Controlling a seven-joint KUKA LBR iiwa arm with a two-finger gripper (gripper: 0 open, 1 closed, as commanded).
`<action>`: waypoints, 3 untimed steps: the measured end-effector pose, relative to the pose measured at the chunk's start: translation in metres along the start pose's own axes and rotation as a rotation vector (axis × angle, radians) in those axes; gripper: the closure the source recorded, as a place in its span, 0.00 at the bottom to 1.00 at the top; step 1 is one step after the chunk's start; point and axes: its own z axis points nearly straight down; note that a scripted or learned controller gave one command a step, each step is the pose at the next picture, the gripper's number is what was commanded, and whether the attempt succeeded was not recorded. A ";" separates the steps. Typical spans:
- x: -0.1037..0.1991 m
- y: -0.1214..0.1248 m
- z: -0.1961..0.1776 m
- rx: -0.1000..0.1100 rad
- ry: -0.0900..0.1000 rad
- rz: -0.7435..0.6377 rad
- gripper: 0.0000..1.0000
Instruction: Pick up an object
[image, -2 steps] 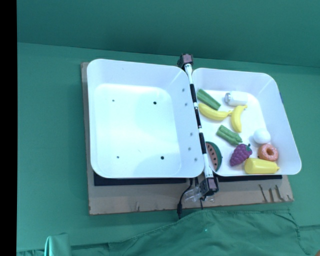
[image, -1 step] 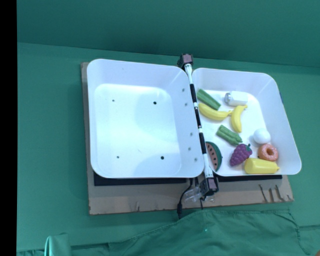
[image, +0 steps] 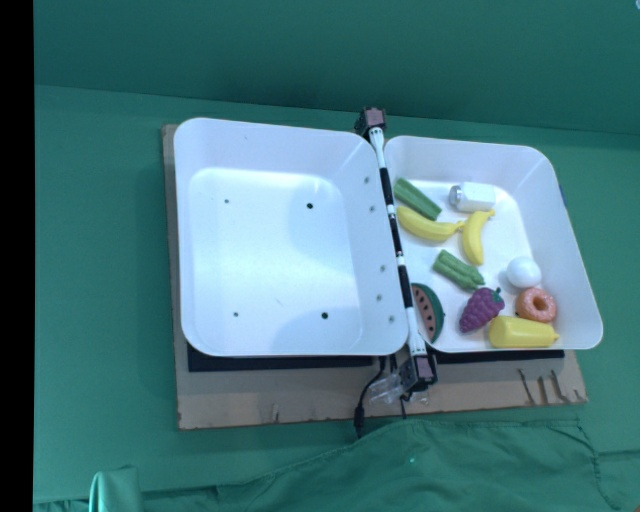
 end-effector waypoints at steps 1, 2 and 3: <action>0.003 -0.028 0.078 0.003 0.002 0.000 0.00; 0.018 0.002 0.095 -0.006 -0.002 -0.004 0.00; 0.000 -0.002 -0.050 -0.024 -0.008 -0.001 0.00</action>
